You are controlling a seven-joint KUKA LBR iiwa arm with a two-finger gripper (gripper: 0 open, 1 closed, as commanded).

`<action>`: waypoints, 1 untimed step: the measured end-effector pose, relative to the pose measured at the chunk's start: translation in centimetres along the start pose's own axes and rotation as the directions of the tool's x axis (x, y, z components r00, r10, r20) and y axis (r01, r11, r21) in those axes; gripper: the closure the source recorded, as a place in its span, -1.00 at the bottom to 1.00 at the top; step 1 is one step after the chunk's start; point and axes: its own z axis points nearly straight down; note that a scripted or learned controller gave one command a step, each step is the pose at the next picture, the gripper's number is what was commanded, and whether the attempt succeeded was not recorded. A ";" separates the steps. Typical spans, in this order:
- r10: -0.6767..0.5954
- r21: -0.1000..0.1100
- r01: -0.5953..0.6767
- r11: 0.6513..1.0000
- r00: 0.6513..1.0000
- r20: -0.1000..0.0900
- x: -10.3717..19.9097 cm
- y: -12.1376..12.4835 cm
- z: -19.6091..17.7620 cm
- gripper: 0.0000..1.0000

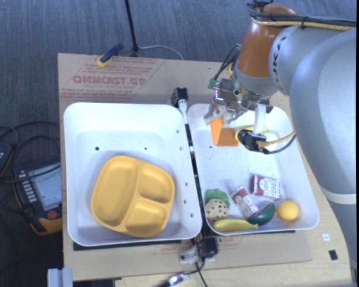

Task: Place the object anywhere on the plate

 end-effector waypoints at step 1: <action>0.000 0.000 0.000 1.000 1.000 0.000 0.0 0.0 0.0 -1.00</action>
